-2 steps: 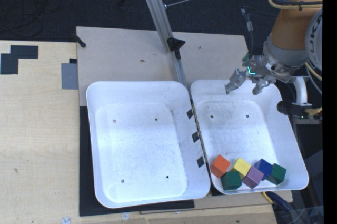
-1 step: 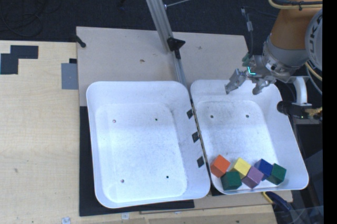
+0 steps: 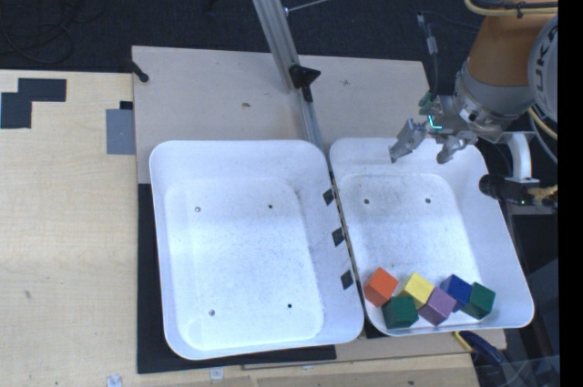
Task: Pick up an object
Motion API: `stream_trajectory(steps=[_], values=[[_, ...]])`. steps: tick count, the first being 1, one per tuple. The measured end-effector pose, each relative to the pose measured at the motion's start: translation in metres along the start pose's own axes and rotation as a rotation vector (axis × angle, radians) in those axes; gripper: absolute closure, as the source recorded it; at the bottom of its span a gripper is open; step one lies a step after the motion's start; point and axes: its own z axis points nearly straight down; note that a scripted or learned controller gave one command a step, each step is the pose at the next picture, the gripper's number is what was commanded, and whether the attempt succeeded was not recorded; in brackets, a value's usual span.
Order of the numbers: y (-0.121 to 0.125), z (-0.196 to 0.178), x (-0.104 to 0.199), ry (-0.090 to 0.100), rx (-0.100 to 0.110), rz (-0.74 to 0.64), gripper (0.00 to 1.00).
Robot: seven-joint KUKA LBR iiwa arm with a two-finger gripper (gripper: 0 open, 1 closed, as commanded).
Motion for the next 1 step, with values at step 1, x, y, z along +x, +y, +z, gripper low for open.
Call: stream_trajectory(steps=[1], values=[[0.0,0.0,0.0,0.0,0.0,0.0,0.0]])
